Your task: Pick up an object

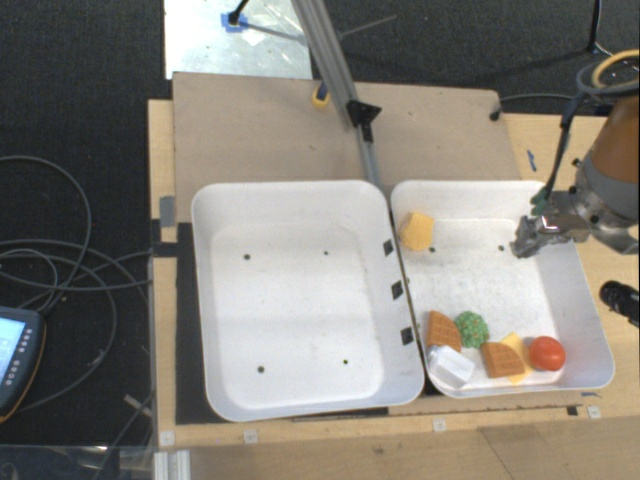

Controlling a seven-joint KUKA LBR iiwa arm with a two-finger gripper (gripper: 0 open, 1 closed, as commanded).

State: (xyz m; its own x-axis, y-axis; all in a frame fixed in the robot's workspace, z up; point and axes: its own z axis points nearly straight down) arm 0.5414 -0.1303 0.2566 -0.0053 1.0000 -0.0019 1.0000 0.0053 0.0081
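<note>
Six items lay in right white bin [590, 308]: yellow foam cube [417, 232] nr far-left corner; rest crowded along near edge. Gripper [527, 243] hovered by far-right edge; claw state: cannot tell. Best target: isolated cube, approach vert.

A light wooden bench [330, 128] stands on dark carpet [80, 68], black cables [50, 258] looping over the floor at its left edge beside a handheld screen [15, 353].
</note>
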